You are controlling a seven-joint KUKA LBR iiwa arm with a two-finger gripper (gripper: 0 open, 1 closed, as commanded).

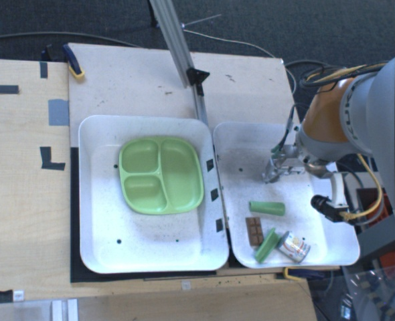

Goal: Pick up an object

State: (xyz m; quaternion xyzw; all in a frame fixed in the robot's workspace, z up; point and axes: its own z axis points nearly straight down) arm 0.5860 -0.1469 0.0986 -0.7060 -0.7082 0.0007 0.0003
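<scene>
Overhead, two white bins sit side by side, their inner rims touching along the middle. Left bin [90, 179] carries a green plate [161, 175] with three compartments, lying flat near its centre, with bare floor on all sides and most room toward the near edge.

Right bin [241, 146]: gripper [272, 174] is low over the floor in the middle, nothing seen between its tips; how far they are parted I cannot tell. Arm enters from the right, across the bin's far-right rim.

Objects crowd the near part: green block [267, 208] just below the gripper, apart from it; brown bar [254, 230] close to the inner wall; green stick [267, 245] tilted, touching the bar's corner; can [294, 247] on its side beside the stick, near the front rim. Far half of the bin floor is bare.
</scene>
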